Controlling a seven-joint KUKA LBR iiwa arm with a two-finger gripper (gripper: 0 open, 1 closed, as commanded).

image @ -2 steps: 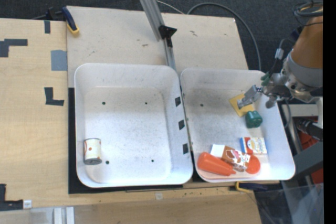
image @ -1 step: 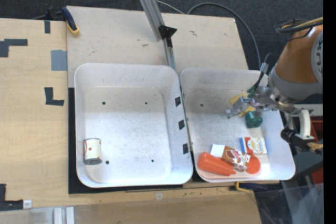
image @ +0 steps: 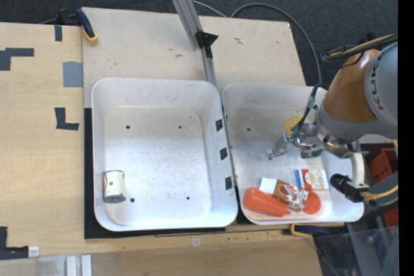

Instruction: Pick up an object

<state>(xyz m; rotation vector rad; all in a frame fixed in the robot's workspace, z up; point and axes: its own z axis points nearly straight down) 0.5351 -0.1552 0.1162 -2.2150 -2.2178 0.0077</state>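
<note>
My gripper (image: 279, 150) hangs low over the middle of the right bin (image: 259, 106), reaching in from the right under the orange wrist band. Nothing shows in its grasp. Just behind it a yellow object (image: 294, 121) peeks out, partly hidden by the wrist. Along the bin's front edge lie an orange carrot-shaped piece (image: 264, 202), a brown and red packet (image: 291, 194) and a small white card with blue and red print (image: 311, 179). A small white and orange can (image: 114, 186) stands in the front left corner of the left bin (image: 155, 100).
A metal pole (image: 184, 0) slants down from the top to the bins' shared rear rim. A black cable (image: 272, 10) loops over the bench behind the right bin. A blue and yellow clamp (image: 87, 24) sits at the bench's back left.
</note>
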